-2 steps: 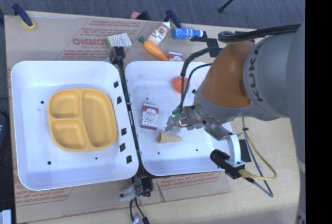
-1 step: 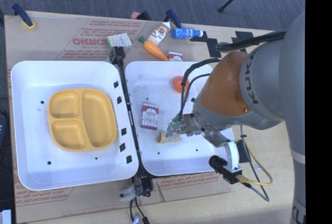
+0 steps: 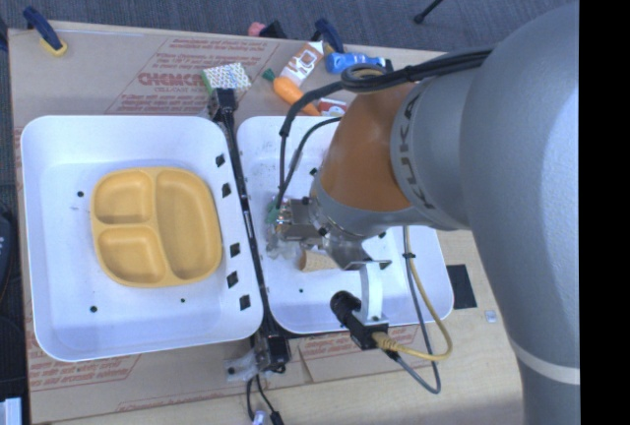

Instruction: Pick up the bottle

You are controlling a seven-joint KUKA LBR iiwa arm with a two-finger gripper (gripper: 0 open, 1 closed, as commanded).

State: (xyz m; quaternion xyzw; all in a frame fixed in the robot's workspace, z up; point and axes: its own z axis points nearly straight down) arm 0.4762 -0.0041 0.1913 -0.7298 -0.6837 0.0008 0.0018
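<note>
- Bottle (image 3: 301, 65), white with orange on it, lies tilted on the brown cardboard (image 3: 118, 79) that covers the bench, just past the far rim of the right bin (image 3: 423, 300) and outside both bins
- Just beside the bottle, on its right, lies a blue object (image 3: 356, 62); on its left, near the far corner where the two bins meet, sits a small checkered box (image 3: 225, 77)
- The left bin (image 3: 49, 216) holds a yellow divided plate (image 3: 156, 225) with three compartments, lying flat near the bin's middle; nothing can be seen in the compartments
- The right bin lies under the grey arm (image 3: 512, 148) and its orange band (image 3: 369, 152), which cover most of the bin's floor
- The gripper (image 3: 295, 229) hangs low over the near left part of the right bin, close to the wall shared with the left bin and well apart from the bottle
- Whether the gripper is spread or closed cannot be told from this slant, and nothing is seen held in it
- A small tan shape (image 3: 315, 262) shows on the right bin's floor just beside the gripper; what it is cannot be told
- A yellow cable (image 3: 425, 346) loops off the arm over the near rim of the right bin
- Blue clamps (image 3: 44, 31) grip the far edge of the bench
</note>
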